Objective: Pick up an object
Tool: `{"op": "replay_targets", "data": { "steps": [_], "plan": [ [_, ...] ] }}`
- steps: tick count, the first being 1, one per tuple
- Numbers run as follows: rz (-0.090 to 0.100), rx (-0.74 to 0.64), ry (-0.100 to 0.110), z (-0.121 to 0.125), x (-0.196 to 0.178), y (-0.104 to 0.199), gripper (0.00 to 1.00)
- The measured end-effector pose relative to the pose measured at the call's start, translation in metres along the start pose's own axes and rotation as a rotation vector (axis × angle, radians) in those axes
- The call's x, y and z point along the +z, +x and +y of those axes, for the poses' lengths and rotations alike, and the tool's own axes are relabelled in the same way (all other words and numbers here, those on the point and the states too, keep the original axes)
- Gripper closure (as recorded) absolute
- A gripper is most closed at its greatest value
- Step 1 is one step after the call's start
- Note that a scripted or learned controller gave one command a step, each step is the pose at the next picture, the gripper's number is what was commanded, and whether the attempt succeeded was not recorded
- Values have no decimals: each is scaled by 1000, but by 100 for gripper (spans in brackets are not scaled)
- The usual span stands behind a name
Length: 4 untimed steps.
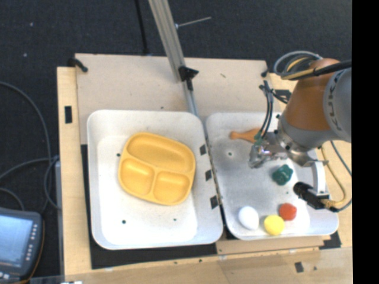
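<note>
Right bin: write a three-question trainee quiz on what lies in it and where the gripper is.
1. True or false: the yellow divided tray lies in the right bin.
2. Which object lies nearest the gripper? A) white egg B) green block C) yellow ball
3. Fill in: the red object lies beside the ____ ball.

Key: 1 false, it lies in the left bin; 2 B; 3 yellow.

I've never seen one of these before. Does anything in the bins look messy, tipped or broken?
Nothing stands out. The yellow tray lies flat, slightly askew, in the left bin; small items sit loose in the right bin, none visibly damaged.
</note>
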<state>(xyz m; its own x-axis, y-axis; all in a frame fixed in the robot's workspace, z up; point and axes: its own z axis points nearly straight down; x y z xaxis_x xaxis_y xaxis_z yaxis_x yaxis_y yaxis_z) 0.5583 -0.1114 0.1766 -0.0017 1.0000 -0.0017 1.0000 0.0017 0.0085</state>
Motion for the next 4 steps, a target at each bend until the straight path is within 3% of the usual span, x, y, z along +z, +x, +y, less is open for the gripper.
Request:
{"op": "replay_targets", "data": {
  "steps": [2,3,4],
  "plan": [
    [0,-2,1,-9,-98,-4,100],
    [2,-4,7,-21,-95,48,100],
    [2,-4,9,-16,-79,101,100]
  ]
}}
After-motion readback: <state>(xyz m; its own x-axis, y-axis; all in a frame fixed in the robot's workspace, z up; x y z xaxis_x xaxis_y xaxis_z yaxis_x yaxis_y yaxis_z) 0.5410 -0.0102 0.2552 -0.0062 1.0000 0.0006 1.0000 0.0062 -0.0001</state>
